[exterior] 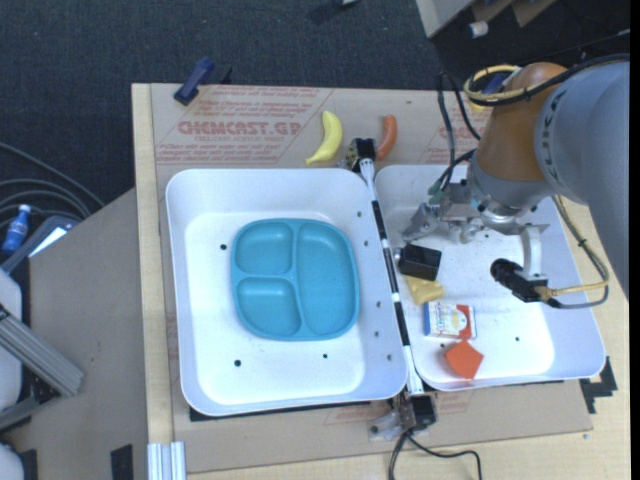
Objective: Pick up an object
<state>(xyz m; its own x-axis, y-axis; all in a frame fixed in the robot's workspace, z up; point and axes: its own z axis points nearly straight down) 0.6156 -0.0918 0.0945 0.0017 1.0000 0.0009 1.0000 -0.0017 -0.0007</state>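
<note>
- Orange block (462,359), nearest, then card (448,319), yellow piece (424,290) and black box (419,261) crowd the right bin (570,353); a descent could hit two at once or nudge one away.
- Blue plate (295,276) fills the left bin (190,268).
- The gripper (455,218) hangs low behind the black box, arm coming in from the right; whether its fingers are apart I cannot tell.
</note>
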